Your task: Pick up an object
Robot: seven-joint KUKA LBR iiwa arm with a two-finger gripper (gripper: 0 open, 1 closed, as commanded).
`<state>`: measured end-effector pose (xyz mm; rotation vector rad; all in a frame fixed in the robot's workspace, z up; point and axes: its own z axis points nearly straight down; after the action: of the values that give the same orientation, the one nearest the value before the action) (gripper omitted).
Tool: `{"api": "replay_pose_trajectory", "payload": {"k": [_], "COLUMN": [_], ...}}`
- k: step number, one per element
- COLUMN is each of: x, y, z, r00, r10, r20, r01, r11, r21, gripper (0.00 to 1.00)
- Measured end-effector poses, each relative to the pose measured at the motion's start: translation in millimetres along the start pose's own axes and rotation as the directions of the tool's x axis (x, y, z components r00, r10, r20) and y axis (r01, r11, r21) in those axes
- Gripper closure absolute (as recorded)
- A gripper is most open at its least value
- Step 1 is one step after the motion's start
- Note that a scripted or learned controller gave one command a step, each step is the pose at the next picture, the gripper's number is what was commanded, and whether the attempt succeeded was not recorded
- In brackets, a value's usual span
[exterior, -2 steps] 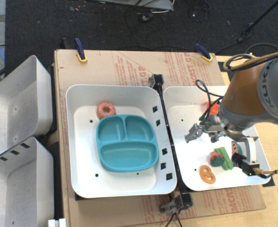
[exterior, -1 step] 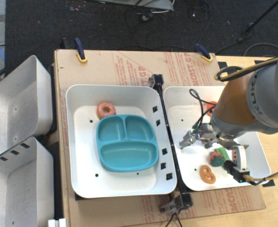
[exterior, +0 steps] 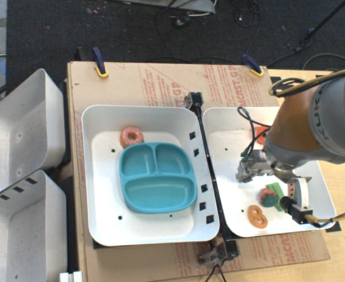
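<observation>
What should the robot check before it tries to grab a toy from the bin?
1. Toys within reach in the right bin: ok, an orange pretzel and a green and red toy lie near the tool.
2. Tool directly over a toy: not ok, it sits up and left of both.
3. Tool carrying something already: cannot tell.
4. Pretzel free to grab: ok, it lies apart from the green and red toy.
5. Left bin things out of the way: ok, the blue tray and doughnut lie beyond the divider.

Teal divided plate [exterior: 158, 178], pink doughnut [exterior: 131, 136], orange pretzel [exterior: 257, 216], green-and-red toy [exterior: 271, 195], white bins [exterior: 96, 157].
</observation>
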<state>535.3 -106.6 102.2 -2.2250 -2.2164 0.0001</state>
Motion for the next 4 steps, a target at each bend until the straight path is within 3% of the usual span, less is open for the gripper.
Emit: {"api": "replay_pose_trajectory", "payload": {"k": [1,3,4], "x": [-9.3,3.6,3.6], "y": [4.7,-1.3,-0.4], "z": [-57.5,-167.2,-183.8], "r00": [1.000,1.000,1.000], "r10": [-0.003,-0.008,-0.007], "r20": [0.002,0.002,0.002], "r01": [0.003,0.008,0.007], "r11": [1.000,1.000,1.000], "r21": [-0.007,-0.008,-0.004], "gripper": [1.00,1.00,1.00]}}
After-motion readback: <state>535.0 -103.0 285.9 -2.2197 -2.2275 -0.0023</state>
